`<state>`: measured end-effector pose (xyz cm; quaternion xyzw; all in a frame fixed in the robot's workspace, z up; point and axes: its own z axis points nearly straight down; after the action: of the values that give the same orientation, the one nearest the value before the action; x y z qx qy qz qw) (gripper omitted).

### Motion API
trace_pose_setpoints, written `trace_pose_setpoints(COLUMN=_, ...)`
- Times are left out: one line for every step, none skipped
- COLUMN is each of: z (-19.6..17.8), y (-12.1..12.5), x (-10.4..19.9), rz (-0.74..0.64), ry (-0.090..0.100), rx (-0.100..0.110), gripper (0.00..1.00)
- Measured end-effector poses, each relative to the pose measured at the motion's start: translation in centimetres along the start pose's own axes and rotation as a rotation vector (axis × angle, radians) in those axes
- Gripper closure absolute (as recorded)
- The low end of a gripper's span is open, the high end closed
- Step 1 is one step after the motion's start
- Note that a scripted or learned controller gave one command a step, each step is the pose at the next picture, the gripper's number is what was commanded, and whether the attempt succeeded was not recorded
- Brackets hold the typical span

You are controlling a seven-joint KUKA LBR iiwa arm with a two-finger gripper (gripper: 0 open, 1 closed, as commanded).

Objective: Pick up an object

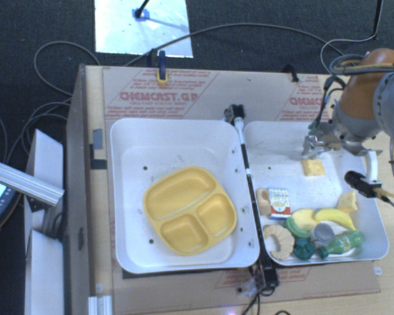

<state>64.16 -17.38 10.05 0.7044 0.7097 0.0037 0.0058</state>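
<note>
We look down on a bench (184,87) topped with printed cardboard, set on dark carpet with cables trailing round it, and two white bins side by side on it.

Starting at the near edge, well below the gripper (313,143), the right bin (276,136) holds a crowded heap: a green bottle (341,243), a grey cup (324,231), a teal toy (304,249), a ring-shaped pastry (279,239), a banana (336,218) and a pale green fruit (301,222). A little farther up lies a small carton (278,201). To the gripper's left, across the divider, the left bin (128,143) carries a yellow tray (189,209) with three compartments.

Just below the gripper, apart from the heap, a small yellow block (314,167) lies alone on the bin floor. We judge it the likeliest target, being the closest thing and free of neighbours.

The gripper hangs low at the far side of the right bin, under the arm's orange band (381,59). We cannot tell how it is set, and we see nothing held in it.

The step in hand looks like the approach: nothing is lifted yet. The next move, as we judge it, calls for shifting slightly nearer to sit over the block, then dropping to straddle it before closing. The block looks low and flat, so a shallow descent could slide past it.
</note>
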Motion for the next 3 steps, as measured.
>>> trace_pose_setpoints(z=0.3, y=-0.2, x=0.0, rz=0.0, ry=0.001, rx=0.006, gripper=0.0)
trace_pose_setpoints(z=1.6, y=-1.9, x=-1.5, rz=0.006, ry=0.002, rx=0.012, gripper=0.0)
trace_pose_setpoints(z=-8.3, y=-3.1, x=-3.3, rz=0.006, ry=0.0, rx=0.008, gripper=0.0)
